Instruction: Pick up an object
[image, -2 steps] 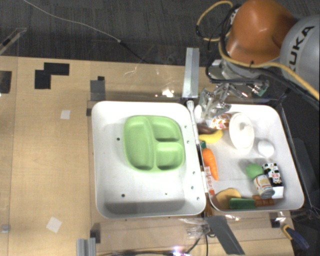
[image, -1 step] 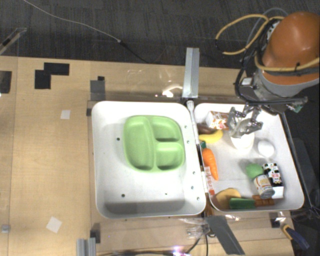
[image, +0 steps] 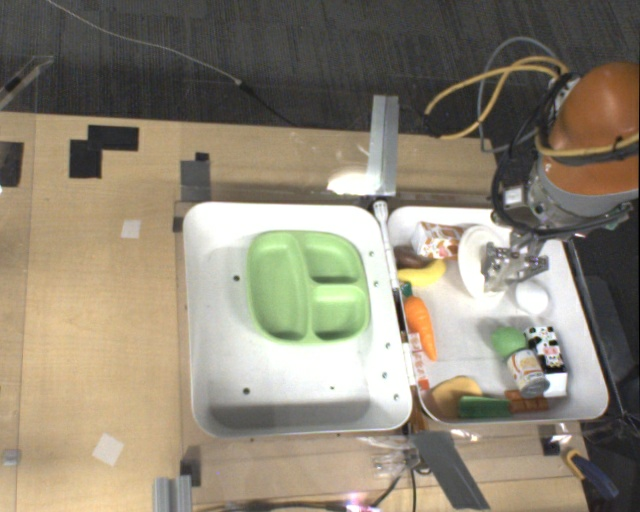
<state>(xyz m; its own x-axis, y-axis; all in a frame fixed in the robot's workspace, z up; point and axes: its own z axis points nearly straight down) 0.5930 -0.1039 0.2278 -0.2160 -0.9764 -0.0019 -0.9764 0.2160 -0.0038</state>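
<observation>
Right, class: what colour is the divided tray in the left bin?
Light green; the divided tray shows best in the overhead camera view.

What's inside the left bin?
Just the green divided tray, lying flat in the left bin, three compartments with nothing in them. Whatever sits under the tray is covered. The other items, such as the carrot, are in the right bin.

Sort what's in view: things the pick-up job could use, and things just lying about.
Job:
hand
right bin
carrot
banana
white cup
can
cow-print box

Lying about:
green tray
left bin
yellow cable
</observation>
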